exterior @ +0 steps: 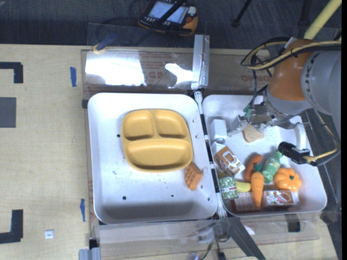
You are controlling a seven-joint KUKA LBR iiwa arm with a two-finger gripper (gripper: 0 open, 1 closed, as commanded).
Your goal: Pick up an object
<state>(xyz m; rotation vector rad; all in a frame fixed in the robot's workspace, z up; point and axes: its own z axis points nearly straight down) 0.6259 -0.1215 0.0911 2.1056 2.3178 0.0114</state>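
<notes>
Hovering over the right bin (317, 196), tool (252, 124) pinching a tan chunk (252, 135), carrot (257, 187), pumpkin (287, 179) crowded nearby

Bulky grey metal arm (324, 83) with rounded casing, glossy orange band (287, 80) above the wrist, yellow and black cables (265, 53) looping over it, small dark tool (254, 118) with greenish fittings at the tip
</notes>
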